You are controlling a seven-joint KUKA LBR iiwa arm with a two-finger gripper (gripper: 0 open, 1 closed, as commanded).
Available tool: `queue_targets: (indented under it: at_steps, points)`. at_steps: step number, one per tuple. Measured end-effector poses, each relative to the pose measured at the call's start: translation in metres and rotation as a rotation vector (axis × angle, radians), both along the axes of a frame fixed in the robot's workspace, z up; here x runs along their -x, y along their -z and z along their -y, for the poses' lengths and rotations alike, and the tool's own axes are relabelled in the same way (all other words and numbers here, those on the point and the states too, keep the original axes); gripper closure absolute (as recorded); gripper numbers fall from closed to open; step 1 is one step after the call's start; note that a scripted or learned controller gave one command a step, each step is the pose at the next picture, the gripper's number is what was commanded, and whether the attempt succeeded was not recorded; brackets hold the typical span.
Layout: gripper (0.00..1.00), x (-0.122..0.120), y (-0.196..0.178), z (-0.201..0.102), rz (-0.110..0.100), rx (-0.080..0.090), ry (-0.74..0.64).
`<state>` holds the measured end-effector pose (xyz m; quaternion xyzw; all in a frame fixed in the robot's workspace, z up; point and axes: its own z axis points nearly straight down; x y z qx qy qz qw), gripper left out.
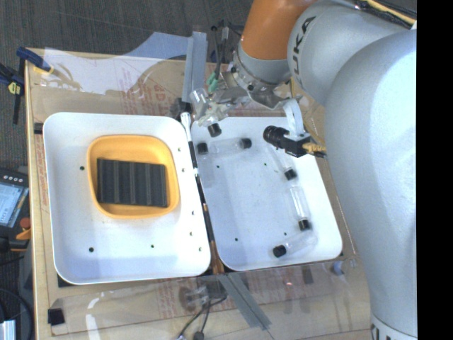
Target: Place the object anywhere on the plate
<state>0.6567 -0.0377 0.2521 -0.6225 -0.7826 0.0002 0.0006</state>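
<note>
Gripper (212, 108) hovers at the twelve o'clock edge of the right bin (322, 250); whether it is open or closed cannot be told. Yellow plate (106, 151) with its dark ridged insert lies in the left bin (64, 253). Clear, black-capped tubes (297, 204) lie scattered in the right bin, apparently ungrasped. Placement, by this evidence, is not yet begun.

part of the maker's name, "ku", stands in black letters on the grey arm (368, 119) near 1 o'clock, just below its orange band (272, 20); no other text can be read
</note>
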Motion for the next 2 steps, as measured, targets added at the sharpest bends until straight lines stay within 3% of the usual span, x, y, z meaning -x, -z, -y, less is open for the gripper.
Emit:
queue_targets:
  at_steps: [1, 2]
  points:
    - [1.0, 0.0251, 0.0591, -0.0168, -0.003, 0.0, -0.159]
    - [0.0, 0.025, 0.0589, -0.0167, -0.003, 0.0, -0.158]
